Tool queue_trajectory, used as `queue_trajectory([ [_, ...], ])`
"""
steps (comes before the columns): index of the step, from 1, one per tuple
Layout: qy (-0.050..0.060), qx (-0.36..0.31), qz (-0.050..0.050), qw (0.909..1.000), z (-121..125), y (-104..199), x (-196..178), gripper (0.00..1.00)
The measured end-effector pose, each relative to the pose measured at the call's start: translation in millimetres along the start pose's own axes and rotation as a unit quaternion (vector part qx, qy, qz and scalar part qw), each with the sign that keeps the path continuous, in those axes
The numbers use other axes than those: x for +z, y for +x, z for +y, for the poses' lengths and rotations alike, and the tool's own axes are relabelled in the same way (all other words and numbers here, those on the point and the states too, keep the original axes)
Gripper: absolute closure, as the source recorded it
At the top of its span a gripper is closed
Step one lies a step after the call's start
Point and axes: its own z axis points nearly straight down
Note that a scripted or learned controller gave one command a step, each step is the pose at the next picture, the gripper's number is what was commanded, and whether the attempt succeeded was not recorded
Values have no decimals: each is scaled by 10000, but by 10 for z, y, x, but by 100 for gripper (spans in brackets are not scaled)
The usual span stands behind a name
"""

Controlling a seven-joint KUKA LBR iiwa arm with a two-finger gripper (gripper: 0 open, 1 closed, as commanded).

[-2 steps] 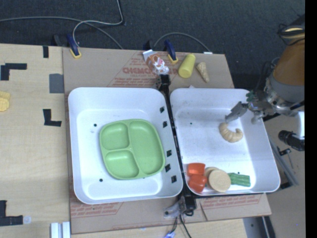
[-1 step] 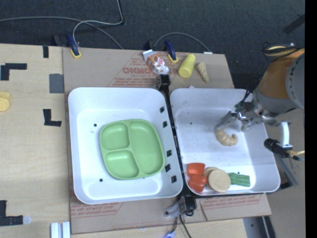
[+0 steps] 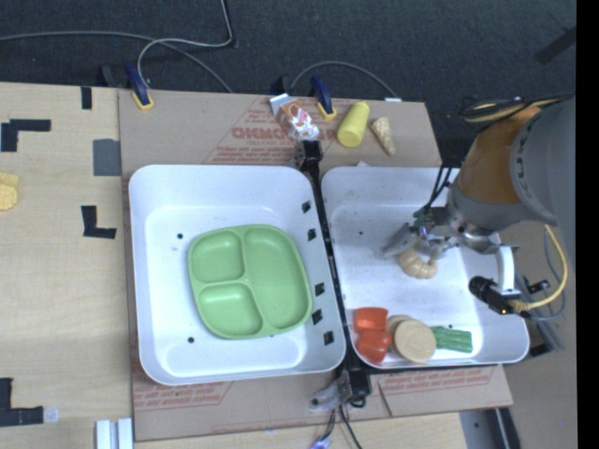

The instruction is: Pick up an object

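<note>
A bench topped with brown printed cardboard (image 3: pixel 234 138) is seen carrying two shallow white plastic bins, the left bin (image 3: pixel 154 251) and the right bin (image 3: pixel 370 190), set side by side and touching. Behind them a yellow plastic cylinder (image 3: pixel 353 124), a tan cone-shaped piece (image 3: pixel 383 136) and a small printed packet (image 3: pixel 293 114) are laid directly on the cardboard.

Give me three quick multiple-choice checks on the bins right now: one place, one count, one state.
1. Where is the green plate?
A. left bin
B. right bin
C. on the cardboard

2. How many compartments does the plate have?
A. two
B. three
C. five

3. Where is the gripper?
A. over the left bin
B. down in the right bin, by the beige lump
C. above the yellow bottle

Key: 1 A, it lies inside the left bin. 2 B, three hollows show. 3 B, it sits just above the lump.
</note>
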Motion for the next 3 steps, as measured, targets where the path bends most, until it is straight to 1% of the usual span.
queue_trajectory([
  [1,-20,-1,-13,10000,11,-6,-107,100],
  [2,1,-9,16,10000,258,659,9,100],
  [3,17,-10,15,10000,-131,1578,-981,100],
])
